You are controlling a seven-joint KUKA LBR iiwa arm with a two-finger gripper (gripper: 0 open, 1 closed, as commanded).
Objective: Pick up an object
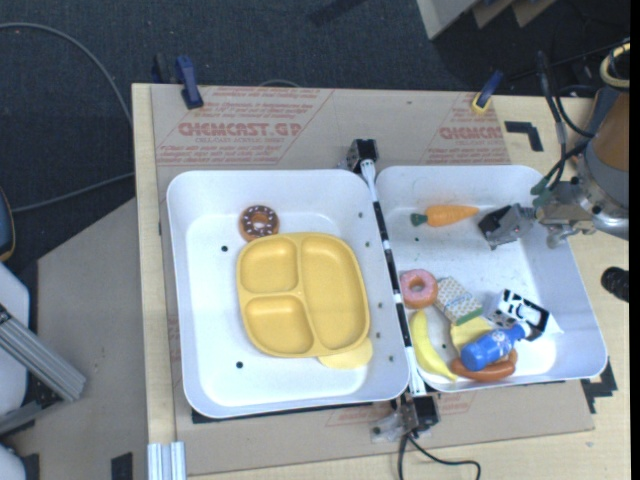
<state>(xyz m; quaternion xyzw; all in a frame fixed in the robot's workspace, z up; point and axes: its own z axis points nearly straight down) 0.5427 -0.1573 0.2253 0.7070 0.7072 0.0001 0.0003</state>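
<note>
While the arm reaches in from the right, the scene reads as follows.

Bench (250, 128): tan board carrying two shallow white bins side by side.
Left bin (200, 298): holds a yellow divided tray and a chocolate doughnut.
Right bin (570, 298): holds the toys and the gripper.
Tray (300, 293): three compartments, lying in the middle of the left bin.
Arm (610, 158): grey, entering over the right bin's far right edge.
Gripper (500, 225): dark, low over the upper part of the right bin, just right of the carrot; whether its jaws are parted or closed cannot be told, and nothing shows between them.
Banana (425, 343): along the right bin's left wall, near the front.
Carrot (448, 214): orange with a green top, lying near the right bin's back.
Blue toy (490, 348): resting on a red piece at the front.
Pink doughnut (418, 287): just above the banana.
Chocolate doughnut (259, 221): touching the tray's back left corner.
</note>
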